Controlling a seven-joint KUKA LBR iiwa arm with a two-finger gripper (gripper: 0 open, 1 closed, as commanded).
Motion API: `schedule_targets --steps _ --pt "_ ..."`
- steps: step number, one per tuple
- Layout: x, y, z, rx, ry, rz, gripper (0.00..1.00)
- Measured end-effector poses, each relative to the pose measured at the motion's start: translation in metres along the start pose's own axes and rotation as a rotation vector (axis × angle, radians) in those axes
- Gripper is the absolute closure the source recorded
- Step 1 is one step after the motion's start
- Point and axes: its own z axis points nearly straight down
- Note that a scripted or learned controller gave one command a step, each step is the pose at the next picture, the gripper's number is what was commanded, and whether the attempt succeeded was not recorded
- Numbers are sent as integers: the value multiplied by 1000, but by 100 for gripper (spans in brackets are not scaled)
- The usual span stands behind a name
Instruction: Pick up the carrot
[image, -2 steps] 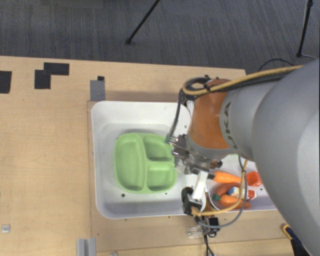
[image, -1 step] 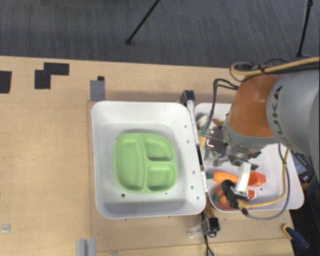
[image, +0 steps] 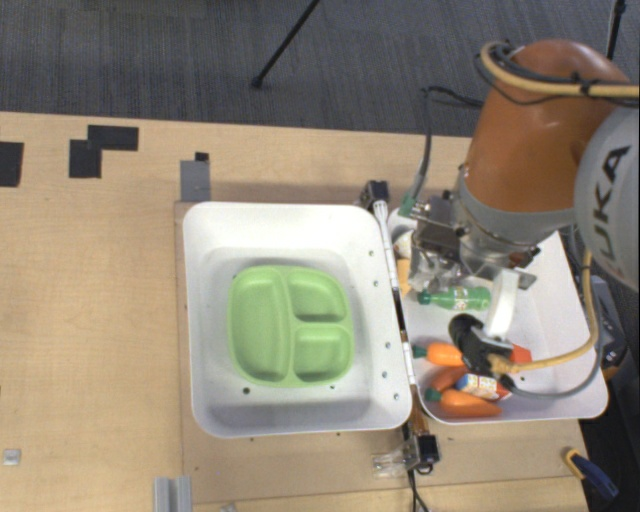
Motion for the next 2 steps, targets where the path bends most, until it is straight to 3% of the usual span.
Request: schedule_targets --steps 1,2 --pt "-59 24 137 3 -2 -279 100" --pt "-59 24 136 3 -2 -279 0"
